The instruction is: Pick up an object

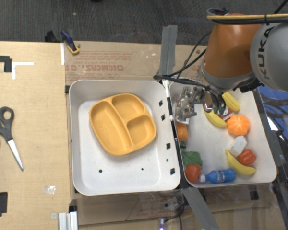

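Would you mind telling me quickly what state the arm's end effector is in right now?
End effector: low over the right white bin, near its left wall; open or closed cannot be told.

You were looking at a robotics lab: left of the white bins (77,143), scissors (7,133) lay on a plywood bench (26,95) above dark carpet (134,8).

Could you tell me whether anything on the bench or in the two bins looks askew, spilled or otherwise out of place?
Nothing looks spilled or damaged. The yellow divided plate sits at a slant in the left bin, not square to its walls. The toy food in the right bin lies loosely jumbled, as expected. A pair of scissors lies on the bench outside the bins.
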Controlling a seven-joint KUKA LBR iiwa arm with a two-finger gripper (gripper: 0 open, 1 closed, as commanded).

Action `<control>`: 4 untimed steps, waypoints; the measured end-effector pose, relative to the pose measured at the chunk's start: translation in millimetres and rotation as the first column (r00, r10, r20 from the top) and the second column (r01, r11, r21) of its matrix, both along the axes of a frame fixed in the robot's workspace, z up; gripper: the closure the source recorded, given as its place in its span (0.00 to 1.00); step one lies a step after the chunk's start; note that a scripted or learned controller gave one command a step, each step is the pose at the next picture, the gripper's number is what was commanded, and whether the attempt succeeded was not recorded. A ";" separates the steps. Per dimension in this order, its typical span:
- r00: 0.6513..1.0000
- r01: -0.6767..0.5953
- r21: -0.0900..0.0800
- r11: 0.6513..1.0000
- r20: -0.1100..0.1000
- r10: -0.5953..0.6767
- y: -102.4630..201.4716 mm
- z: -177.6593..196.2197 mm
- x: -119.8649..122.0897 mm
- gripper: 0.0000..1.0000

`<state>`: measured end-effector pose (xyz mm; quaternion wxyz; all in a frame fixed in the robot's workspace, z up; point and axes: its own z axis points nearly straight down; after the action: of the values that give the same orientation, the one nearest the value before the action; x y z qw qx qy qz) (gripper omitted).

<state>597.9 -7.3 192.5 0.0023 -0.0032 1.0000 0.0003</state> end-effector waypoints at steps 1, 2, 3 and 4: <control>0.935 -0.353 -0.002 0.935 0.000 0.353 -56.4 71.4 -19.2 1.00; 0.821 -0.571 -0.001 0.821 -0.002 0.571 -120.5 69.6 -53.8 1.00; 0.821 -0.571 -0.001 0.821 -0.002 0.571 -120.3 69.5 -53.8 0.00; 0.910 -0.414 -0.001 0.910 -0.001 0.414 -97.5 -54.2 -4.6 0.00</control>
<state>593.3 -104.9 138.3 0.0019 -0.2148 0.9766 0.0002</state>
